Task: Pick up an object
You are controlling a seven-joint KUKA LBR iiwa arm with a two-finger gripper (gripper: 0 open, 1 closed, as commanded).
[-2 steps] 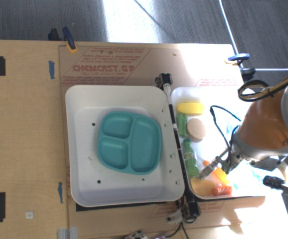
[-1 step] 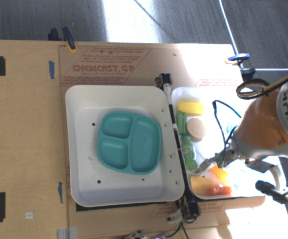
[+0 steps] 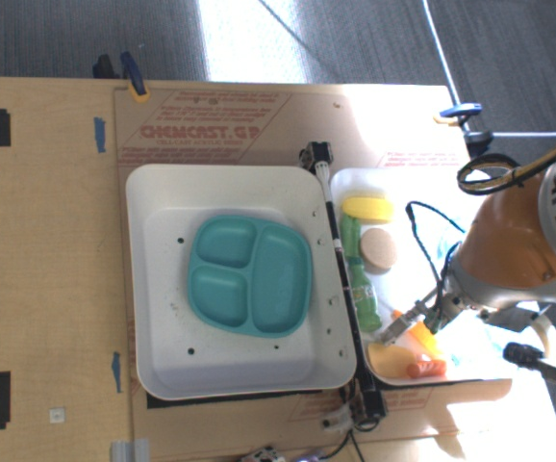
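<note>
reaching down into the right bin (image 3: 422,183), gripper (image 3: 400,326) low among the clutter near its front edge, beside an orange piece (image 3: 425,340) and a yellow one (image 3: 391,359). cannot tell whether open or clenched; nothing seen between the tips. looks like the approach step, grasp not yet made. next calls for settling over one item, likely the orange piece, closing, then lifting straight up. left bin (image 3: 153,258) holding a teal tray (image 3: 251,275).

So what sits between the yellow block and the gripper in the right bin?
In the camera view, a tan egg-shaped object and a green bottle lie between the yellow block and the gripper.
</note>
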